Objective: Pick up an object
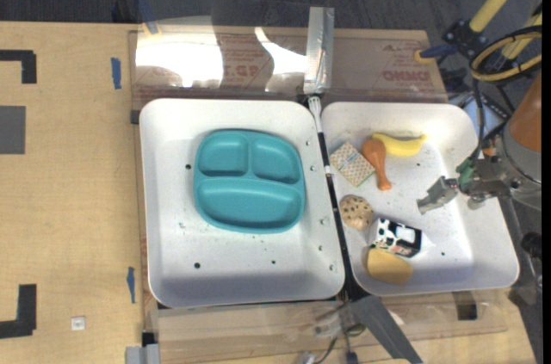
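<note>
Over the right bin [495, 263] you have the jaws [437, 194] hanging near its right wall, and from this angle you cannot tell whether they are apart or together. Left of them lie a banana [399, 144], a drumstick [377, 159], a cracker [351, 163], a cookie [354, 210], a black-and-white toy [397, 237], perhaps a cow, and a yellow lump [388, 265]. Your left bin [164, 250] holds a teal plate [250, 180].

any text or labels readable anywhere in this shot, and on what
Red print on the cardboard sheet behind the bins: it appears upside down and blurred, too unclear to read.
Checked cracker-like piece in the right bin: a pattern, no lettering to make out.
Black-and-white item: markings too small to read.
Nothing else carries legible text.
</note>
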